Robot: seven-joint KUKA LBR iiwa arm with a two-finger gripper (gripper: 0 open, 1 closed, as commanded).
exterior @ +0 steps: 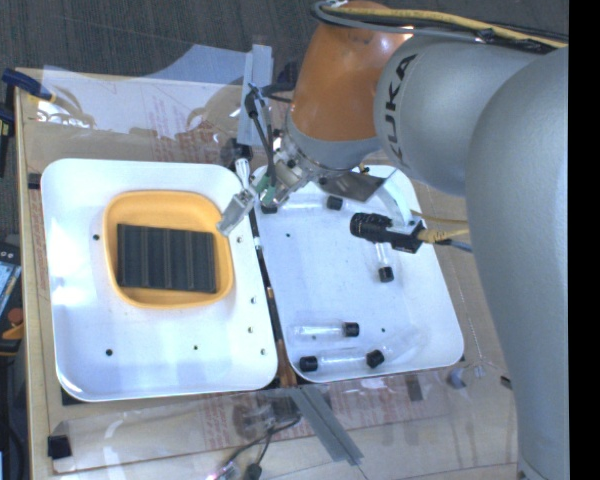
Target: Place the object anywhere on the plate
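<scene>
You see the plate (pixel 168 206) carries only its dark insert. The gripper (pixel 242 206) hangs at the plate's right rim. I cannot tell its state, so placing looks not done.

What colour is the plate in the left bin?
Yellow-orange rim with a dark ribbed centre; the plate shows plainly in the camera view, inside the left bin.

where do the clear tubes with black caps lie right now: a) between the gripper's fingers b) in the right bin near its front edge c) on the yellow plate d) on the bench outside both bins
b: the clear tubes lie on the floor of the right bin close to its front edge, while the yellow plate sits in the left bin with a dark ribbed insert and no tube on it.
</scene>
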